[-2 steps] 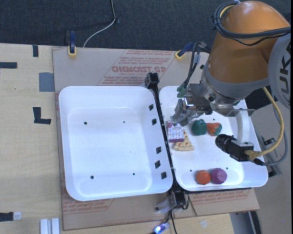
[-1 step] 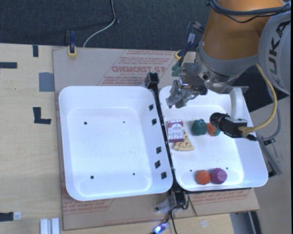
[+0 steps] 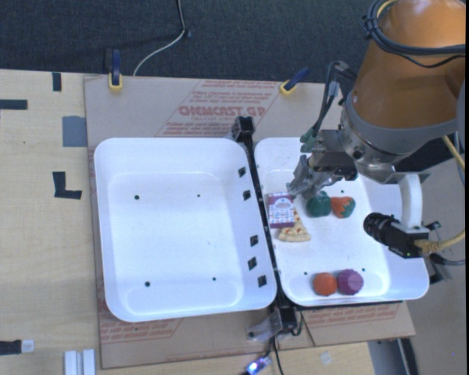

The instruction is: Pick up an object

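Observation:
My gripper (image 3: 306, 184) hangs over the right bin (image 3: 391, 291), near its upper left part. Its tips sit just above a green object (image 3: 320, 205), beside which lies an orange-red object (image 3: 342, 206). A small purple-and-white box (image 3: 281, 208) lies close to the divider, with a yellow pizza-slice piece (image 3: 294, 233) just below it. An orange ball (image 3: 324, 284) and a purple ball (image 3: 349, 281) rest near the bin's front edge. I see nothing between the fingers.
The left bin (image 3: 172, 225) lies across the black divider (image 3: 254, 209). The large arm body (image 3: 410, 76) with its orange band looms over the right bin's far side. A black cylindrical part (image 3: 387, 231) juts out at the right.

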